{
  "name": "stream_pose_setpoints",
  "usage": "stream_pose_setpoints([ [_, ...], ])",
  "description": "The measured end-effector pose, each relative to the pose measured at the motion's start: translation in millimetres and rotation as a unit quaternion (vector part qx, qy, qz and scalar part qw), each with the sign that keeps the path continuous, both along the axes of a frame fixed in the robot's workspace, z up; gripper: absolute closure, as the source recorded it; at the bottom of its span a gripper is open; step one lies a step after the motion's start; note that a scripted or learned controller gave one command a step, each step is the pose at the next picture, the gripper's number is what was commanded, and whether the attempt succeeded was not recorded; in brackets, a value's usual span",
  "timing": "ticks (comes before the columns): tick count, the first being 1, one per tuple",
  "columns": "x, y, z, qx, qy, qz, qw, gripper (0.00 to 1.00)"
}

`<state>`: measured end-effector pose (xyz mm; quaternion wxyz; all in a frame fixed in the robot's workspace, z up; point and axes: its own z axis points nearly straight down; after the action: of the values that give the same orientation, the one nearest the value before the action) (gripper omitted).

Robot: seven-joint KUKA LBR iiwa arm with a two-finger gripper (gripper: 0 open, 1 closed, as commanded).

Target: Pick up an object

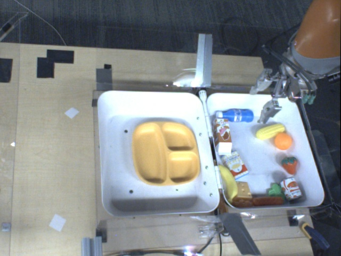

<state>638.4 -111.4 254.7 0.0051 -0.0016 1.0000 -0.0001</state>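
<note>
Fingers [270, 110] seen spread, empty; yellow corn [270, 131] lies just nearer, long axis left-right, inside right bin [314, 169].

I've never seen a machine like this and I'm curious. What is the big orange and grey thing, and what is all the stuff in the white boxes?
The orange and grey thing is a robot arm, reaching in from the right. A camera above the bench looks down at a slant. At the arm's tip is its gripper, hanging over the right bin; nothing is seen held in it. That bin holds toy food: a blue bottle, yellow corn, an orange, a strawberry, a banana and small cartons. The left bin holds a yellow tray with compartments. The robot's job is to pick up one object.
</note>
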Motion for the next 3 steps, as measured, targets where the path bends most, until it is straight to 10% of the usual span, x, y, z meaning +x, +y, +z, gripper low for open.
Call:
stream_pose_setpoints([
  [1, -36, -87, -83, 0.0007, 0.002, -0.149, 0.9888, 0.0],
  [2, 13, -87, 102, -0.0023, -0.005, -0.002, 1.0, 0.0],
  [3, -39, -93, -1, 0.0009, 0.002, -0.138, 0.9904, 0.0],
])
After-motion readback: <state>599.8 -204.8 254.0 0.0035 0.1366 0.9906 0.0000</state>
